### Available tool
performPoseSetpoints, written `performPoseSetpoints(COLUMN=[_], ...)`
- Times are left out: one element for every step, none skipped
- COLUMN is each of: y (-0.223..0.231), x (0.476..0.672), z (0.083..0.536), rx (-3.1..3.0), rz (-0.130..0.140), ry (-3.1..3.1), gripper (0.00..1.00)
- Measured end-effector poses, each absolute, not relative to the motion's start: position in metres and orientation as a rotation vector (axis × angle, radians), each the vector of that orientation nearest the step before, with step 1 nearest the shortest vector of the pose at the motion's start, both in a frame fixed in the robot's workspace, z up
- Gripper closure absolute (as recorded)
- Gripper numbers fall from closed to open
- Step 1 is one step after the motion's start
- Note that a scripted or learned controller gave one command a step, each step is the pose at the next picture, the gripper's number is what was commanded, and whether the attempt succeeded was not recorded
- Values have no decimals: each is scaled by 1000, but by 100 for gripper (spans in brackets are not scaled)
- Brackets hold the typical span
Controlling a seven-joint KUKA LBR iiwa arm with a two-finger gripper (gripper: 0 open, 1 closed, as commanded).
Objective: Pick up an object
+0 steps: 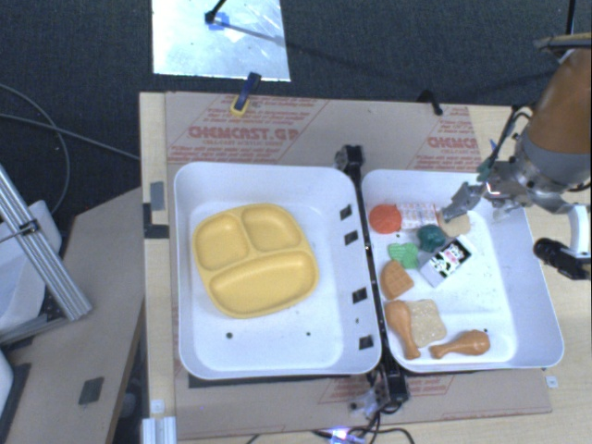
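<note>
Nearest the camera: two drumsticks along the near edge of the right bin point(546, 336), one point(460, 344) lying flat toward the near right corner, the other point(400, 326) angled up toward the divider, with a bread slice point(427, 320) between them.

Gripper point(462, 202) sits low over the far half of the right bin, wrist above it at the bin's right edge. One pale finger point(456, 207) points down-left toward the pile; the other is not resolved, so opening cannot be told. Nothing visible between fingers; contact with any item not confirmed.

Outward from the tip: teal lump point(431, 239) just beside it, grey box with a black-and-white label point(444, 260) touching that, green piece point(403, 253), orange wedge point(397, 280), red ball point(386, 217) near the divider beside a pale card point(421, 214).

Judgement: likely target is the teal lump. Looks like light, rigid toy plastic, smooth and rounded, prone to squirting out. Grip across its widest middle; neighbours crowd its near side.

Left bin point(199, 188) carries a yellow tray point(256, 258), centred.
</note>
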State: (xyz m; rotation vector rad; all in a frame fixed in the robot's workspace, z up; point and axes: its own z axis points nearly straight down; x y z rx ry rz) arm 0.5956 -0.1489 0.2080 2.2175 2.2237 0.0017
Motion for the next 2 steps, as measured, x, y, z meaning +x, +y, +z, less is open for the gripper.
performPoseSetpoints(y=[-133,-171], x=[582,502], z=[112,87], rx=[2217,2225], rz=[5,10], ry=[2218,2211], gripper=[0,0])
